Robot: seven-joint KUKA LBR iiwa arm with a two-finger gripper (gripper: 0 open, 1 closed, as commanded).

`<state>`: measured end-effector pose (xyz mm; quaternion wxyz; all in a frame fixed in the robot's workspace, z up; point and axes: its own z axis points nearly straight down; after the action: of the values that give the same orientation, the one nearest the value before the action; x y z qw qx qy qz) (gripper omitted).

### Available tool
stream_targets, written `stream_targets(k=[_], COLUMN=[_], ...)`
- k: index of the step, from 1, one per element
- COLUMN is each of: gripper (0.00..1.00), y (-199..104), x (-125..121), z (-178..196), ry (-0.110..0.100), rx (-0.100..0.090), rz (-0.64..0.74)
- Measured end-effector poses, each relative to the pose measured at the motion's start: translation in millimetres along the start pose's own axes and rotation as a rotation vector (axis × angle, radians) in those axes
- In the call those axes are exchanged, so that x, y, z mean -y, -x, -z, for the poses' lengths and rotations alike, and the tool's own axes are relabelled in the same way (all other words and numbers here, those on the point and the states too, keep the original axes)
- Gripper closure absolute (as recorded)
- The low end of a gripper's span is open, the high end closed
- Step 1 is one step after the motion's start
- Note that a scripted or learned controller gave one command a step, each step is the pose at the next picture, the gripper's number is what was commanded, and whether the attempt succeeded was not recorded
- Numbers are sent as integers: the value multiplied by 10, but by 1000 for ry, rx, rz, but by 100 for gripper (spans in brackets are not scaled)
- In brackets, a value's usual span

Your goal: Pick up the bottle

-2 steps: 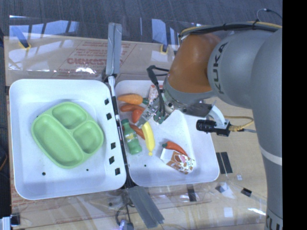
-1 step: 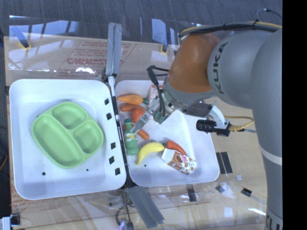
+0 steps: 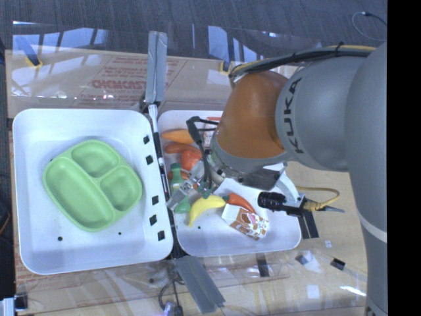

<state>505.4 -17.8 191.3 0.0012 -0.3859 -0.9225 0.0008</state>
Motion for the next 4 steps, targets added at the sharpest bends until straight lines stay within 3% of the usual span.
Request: stream_targets(k=[1,2,3,4], gripper=[0,0,0,0], y=[-427,-171,-1095,-1507], x=[-12,-904,-1260,-1284], z=[-2,-1,-163,-905], ry=[0,1,-2,20], rx=[0,1,-1,7], rz=[43,-46,-249,-676])
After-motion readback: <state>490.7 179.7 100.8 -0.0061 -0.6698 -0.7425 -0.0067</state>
